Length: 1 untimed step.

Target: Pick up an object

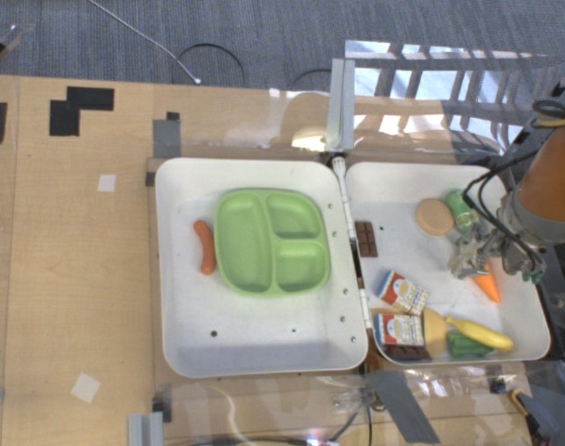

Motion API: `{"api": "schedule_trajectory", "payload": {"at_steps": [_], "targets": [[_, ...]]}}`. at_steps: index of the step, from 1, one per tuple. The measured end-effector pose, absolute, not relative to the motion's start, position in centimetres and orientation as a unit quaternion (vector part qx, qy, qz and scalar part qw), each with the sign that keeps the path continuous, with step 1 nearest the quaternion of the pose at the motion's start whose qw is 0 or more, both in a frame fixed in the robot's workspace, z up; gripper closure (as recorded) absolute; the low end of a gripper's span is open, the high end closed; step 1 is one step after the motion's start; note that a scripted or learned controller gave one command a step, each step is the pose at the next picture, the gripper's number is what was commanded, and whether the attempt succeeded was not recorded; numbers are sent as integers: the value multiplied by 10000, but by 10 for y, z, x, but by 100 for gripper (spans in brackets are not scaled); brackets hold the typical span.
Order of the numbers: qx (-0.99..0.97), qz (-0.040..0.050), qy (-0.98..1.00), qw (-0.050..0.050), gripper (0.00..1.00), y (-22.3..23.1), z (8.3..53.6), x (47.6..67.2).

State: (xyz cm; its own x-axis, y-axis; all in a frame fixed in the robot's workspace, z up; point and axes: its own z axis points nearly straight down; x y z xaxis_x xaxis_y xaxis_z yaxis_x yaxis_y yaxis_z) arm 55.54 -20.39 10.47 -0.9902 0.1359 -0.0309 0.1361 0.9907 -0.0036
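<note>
On the table (69, 277) we count two white bins: the left bin (255, 351) and the right bin (399, 193). In the left one lie one green divided plate (269, 242) and, just beside it, one sausage (206, 246). The right one holds one banana (478, 334), two small cartons (400, 291), one chocolate bar (366, 240), one tan disc (435, 217) and one carrot (488, 286). The tool (475, 256) sits low just beside the carrot; whether it is clenched we cannot tell, perhaps for blur.
</note>
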Motion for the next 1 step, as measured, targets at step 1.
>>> {"api": "schedule_trajectory", "payload": {"at_steps": [1], "targets": [[818,-21,9966,131,100,-202,240,605]]}}
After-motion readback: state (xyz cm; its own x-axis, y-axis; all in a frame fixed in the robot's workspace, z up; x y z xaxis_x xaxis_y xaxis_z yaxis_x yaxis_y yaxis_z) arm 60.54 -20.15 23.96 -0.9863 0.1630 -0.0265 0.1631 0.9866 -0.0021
